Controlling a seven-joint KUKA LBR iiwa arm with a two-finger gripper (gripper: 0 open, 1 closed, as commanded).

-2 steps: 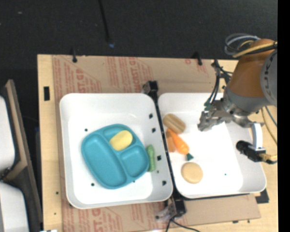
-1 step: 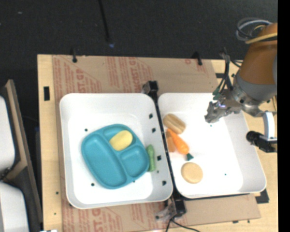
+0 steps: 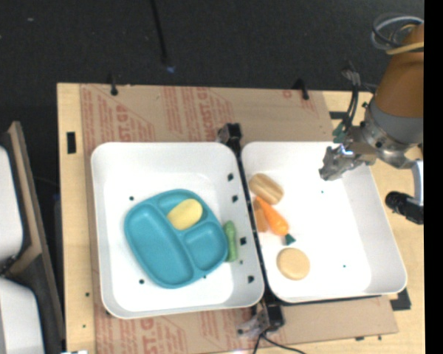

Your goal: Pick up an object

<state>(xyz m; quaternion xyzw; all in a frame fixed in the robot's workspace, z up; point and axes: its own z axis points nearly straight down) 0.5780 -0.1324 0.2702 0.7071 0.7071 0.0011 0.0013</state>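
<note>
In the right bin [image 3: 369, 220] lie a tan bread roll [image 3: 266, 188], an orange carrot [image 3: 274, 218] and a round beige cookie [image 3: 293, 263], all near its left wall. My gripper [image 3: 332, 165] hangs over the bin's upper right part, well right of the roll and above the bin floor, with nothing seen between its fingers. In the left bin [image 3: 111, 198] a blue divided tray [image 3: 166, 242] holds a yellow lemon-like piece [image 3: 184, 214], and a green pea pod [image 3: 230, 240] lies at the tray's right edge.
The arm's grey wrist and orange band [image 3: 399, 87] enter from the upper right. A black clamp [image 3: 229, 133] sits at the top of the divide between the bins. The right half of the right bin is bare white floor.
</note>
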